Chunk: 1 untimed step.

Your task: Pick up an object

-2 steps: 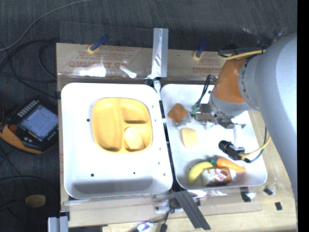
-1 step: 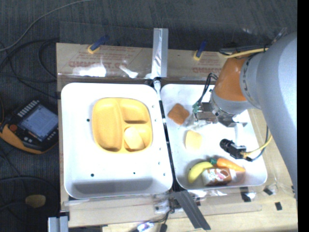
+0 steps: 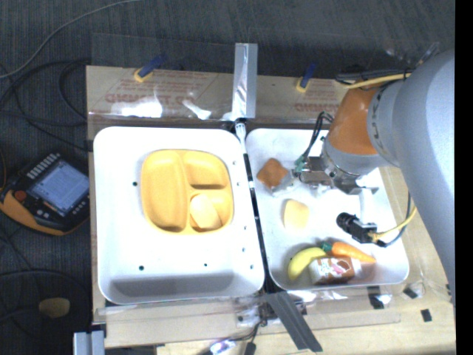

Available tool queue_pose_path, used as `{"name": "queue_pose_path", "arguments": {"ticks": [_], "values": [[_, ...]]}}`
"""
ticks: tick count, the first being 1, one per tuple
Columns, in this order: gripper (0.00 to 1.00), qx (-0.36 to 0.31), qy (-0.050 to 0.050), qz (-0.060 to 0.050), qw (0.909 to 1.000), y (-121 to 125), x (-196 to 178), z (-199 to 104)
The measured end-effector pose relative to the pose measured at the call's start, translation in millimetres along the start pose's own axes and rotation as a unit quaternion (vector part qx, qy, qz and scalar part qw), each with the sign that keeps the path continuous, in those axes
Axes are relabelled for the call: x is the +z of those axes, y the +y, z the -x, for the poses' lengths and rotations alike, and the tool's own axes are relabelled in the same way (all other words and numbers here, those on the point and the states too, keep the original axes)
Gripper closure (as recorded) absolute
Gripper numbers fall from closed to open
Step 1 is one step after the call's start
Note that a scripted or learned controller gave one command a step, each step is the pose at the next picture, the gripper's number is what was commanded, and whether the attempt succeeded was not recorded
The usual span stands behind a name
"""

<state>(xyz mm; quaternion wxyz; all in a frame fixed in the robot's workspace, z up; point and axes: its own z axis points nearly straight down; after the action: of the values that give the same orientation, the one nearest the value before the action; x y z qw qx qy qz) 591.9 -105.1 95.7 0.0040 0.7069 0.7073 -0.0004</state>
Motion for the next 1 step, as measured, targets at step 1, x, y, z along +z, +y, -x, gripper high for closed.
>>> {"name": "queue_pose_path", "arguments": {"ticks": [1], "values": [[0.00,0.009,0.000,0.004,1.0000,-42.4,6.8,-9.1]]}}
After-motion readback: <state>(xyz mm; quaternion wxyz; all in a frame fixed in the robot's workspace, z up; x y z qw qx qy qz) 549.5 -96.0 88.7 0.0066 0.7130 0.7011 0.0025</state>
